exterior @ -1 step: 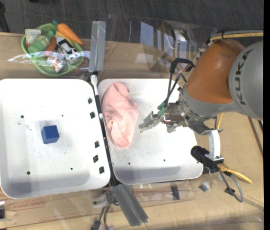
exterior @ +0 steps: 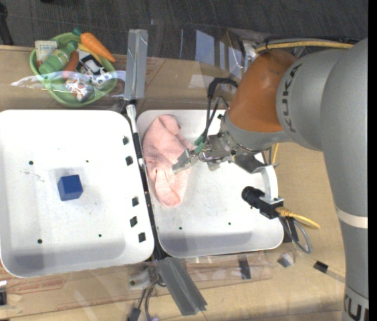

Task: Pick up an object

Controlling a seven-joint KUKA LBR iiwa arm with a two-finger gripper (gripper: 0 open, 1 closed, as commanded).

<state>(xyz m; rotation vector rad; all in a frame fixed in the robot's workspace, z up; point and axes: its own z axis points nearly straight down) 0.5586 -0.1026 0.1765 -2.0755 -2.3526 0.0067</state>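
Observation:
A crumpled pink cloth [exterior: 162,160] lies along the left side of the right bin [exterior: 232,236], reaching from its far wall toward the middle. My gripper [exterior: 188,158] is low in that bin, right at the cloth's right edge and pointing left toward it. Whether it touches the fabric is unclear. A small blue cube [exterior: 70,186] rests on the floor of the left bin [exterior: 15,246], near its middle and far from the gripper.
A green bowl [exterior: 55,93] of toy vegetables and packets stands behind the left bin on the bench. The divider between the bins [exterior: 137,179] carries black clips. The arm's grey and orange body [exterior: 269,99] hangs over the right bin's far right part.

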